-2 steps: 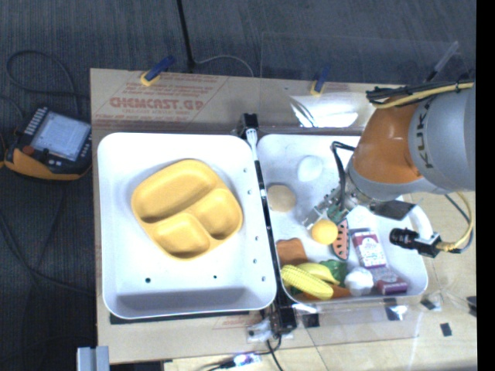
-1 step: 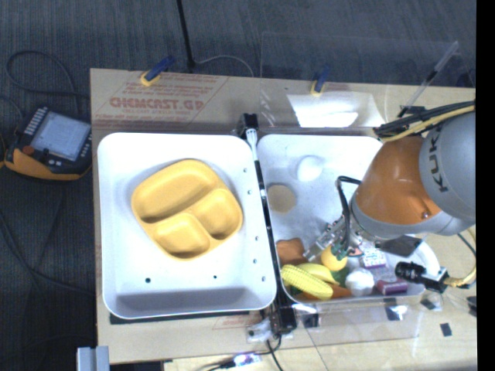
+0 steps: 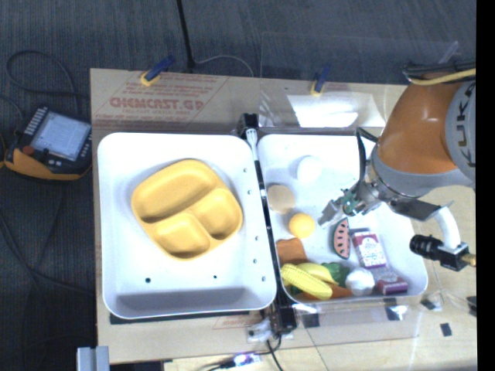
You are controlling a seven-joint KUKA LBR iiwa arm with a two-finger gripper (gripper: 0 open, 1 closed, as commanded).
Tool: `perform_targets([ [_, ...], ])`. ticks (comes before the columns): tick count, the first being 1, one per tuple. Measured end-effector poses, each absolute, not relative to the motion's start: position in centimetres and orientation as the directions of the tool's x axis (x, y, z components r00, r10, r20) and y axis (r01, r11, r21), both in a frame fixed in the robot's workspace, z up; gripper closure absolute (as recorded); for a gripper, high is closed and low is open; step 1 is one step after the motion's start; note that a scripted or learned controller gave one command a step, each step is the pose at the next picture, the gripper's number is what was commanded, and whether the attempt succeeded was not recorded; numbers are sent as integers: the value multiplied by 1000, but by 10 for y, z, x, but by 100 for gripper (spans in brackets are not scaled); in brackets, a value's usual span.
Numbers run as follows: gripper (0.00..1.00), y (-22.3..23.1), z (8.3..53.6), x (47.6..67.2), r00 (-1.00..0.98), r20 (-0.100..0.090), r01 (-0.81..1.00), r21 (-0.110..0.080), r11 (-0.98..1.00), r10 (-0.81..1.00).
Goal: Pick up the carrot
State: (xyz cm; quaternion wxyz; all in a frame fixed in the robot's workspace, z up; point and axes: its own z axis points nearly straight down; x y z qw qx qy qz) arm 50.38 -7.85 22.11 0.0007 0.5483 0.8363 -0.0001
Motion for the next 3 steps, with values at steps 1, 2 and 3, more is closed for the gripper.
perform_targets([
  [1, 0, -79, 221, 504, -399, -1, 917, 0, 399, 917],
  [2, 0, -91, 184, 568, -162, -1, 987, -1, 162, 987],
  [3, 0, -112, 89, 552, -1, 0, 1000, 6, 1, 1000],
])
